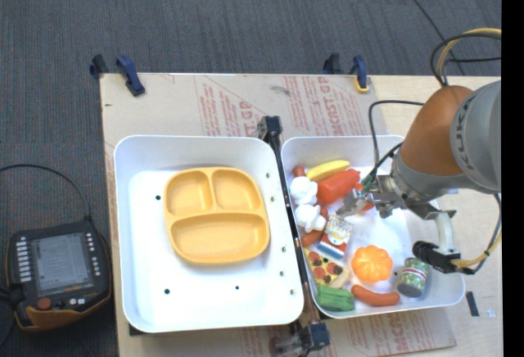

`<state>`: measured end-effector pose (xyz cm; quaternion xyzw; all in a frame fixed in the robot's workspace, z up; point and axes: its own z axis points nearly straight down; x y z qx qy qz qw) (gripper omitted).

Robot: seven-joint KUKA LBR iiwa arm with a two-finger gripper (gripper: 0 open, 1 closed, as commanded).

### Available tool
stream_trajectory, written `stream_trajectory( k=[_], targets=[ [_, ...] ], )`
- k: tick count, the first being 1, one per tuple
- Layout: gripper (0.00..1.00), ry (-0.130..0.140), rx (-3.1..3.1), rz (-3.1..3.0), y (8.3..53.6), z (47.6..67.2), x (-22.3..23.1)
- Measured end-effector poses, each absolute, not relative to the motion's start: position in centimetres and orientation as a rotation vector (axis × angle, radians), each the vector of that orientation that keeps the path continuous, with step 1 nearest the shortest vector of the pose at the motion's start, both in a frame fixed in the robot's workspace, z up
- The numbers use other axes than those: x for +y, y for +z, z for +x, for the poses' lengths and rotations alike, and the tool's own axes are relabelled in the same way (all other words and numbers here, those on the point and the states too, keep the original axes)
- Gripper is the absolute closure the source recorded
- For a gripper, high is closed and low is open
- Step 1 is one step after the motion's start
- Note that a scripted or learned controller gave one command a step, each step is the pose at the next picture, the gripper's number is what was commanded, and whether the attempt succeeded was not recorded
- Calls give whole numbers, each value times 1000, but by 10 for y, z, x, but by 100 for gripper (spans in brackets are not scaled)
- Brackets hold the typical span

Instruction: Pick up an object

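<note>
Right now the gripper [358, 201] is hanging low in the right bin [442, 298], its fingers spread, touching the red toy [337, 185]. Nothing is sitting between them.

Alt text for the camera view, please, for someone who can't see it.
A grey arm reaches from the right into the right bin, its gripper low among toy food: a banana, an orange pumpkin, a sausage, a small can. The left bin holds a yellow divided plate.
</note>
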<state>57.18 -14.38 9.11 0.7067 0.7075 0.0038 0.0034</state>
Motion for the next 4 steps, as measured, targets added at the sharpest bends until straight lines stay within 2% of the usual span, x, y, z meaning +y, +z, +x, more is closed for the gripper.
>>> stream_trajectory(
  k=[1,2,3,4],
  targets=[
    [100,7,2222,2222,97,571,-144],
    [100,-2,2223,2222,132,602,-214],
    [0,-2,2225,2222,132,602,-214],
    [0,-4,2229,2225,84,561,-162]
  ],
)
